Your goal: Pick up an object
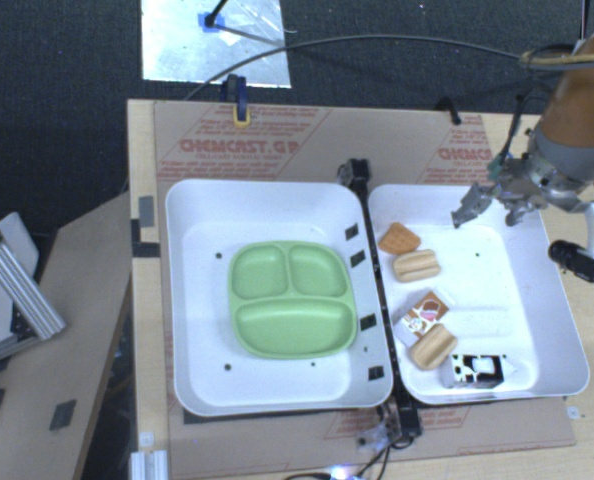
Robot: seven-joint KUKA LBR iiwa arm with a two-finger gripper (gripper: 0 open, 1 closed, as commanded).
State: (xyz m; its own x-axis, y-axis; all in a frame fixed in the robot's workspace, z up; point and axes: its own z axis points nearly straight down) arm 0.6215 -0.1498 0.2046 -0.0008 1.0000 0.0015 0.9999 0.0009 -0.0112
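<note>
The left bin (192, 268) carries a green divided plate (293, 298) at its middle. The right bin (537, 308) carries the small pickable things along its left edge: a waffle (400, 238), a bread roll (416, 265), a small printed carton (423, 314), another roll (433, 345), and a black-and-white piece (476, 370) near the front edge. The gripper (488, 205) hangs over the right bin's back edge, fingers spread apart, holding nothing. The things lie crowded together; a descent there could likely nudge a neighbour or close on two at once.
</note>
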